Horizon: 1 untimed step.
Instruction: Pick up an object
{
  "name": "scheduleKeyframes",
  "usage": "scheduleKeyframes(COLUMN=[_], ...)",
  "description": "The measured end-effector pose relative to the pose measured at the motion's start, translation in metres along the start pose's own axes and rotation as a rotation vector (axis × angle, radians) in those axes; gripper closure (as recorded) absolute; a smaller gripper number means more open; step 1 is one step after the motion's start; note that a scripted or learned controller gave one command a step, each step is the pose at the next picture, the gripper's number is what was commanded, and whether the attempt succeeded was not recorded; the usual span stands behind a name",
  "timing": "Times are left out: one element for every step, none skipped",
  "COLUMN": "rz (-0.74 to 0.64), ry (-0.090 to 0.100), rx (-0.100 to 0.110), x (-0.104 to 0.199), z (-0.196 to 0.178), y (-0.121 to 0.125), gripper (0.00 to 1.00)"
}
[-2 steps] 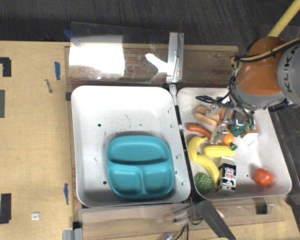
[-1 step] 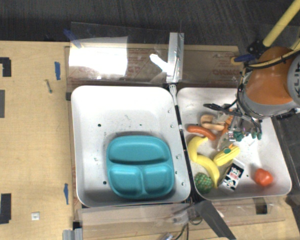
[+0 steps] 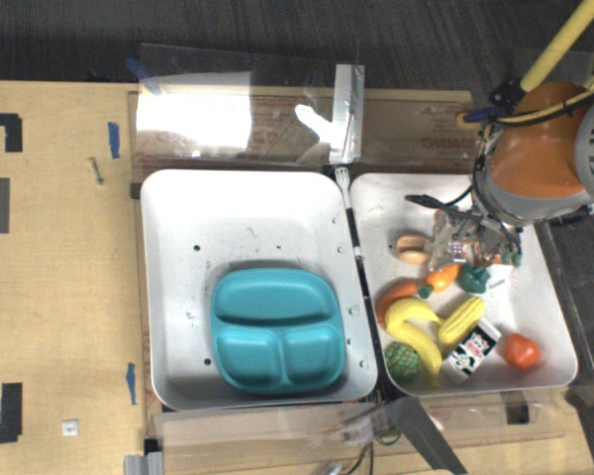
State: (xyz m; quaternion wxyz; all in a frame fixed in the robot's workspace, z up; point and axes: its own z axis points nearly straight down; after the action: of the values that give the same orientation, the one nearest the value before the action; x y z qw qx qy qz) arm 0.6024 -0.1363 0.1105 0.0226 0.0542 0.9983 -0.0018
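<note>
A: Where was the arm at this frame?

B: The grey arm with its orange band reached in from the right, over the right shallow white bin. The gripper sat low in that bin's upper middle. Cannot tell how the jaws stood; cables and metal parts hid them.

A: Objects near it?

B: A tan bread-roll toy lay just left of the gripper. A small orange toy and a dark green toy lay directly beneath it, close or touching; could not resolve which.

A: Rest of that bin?

B: Crowded toward the near wall: yellow plastic banana, yellow corn cob, round green fruit, black-and-white carton, red tomato near the right corner. Open floor remained along the far wall.

A: Left bin?

B: The left white bin held a teal divided plastic tray against its near edge; the far half lay open.
</note>
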Motion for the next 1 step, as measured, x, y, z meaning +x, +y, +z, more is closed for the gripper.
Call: scheduleKeyframes(rz=[0.304], ry=[0.041], rx=[0.004], x=[0.0789], z=[-0.0792], y=[0.0454], gripper=[1.0])
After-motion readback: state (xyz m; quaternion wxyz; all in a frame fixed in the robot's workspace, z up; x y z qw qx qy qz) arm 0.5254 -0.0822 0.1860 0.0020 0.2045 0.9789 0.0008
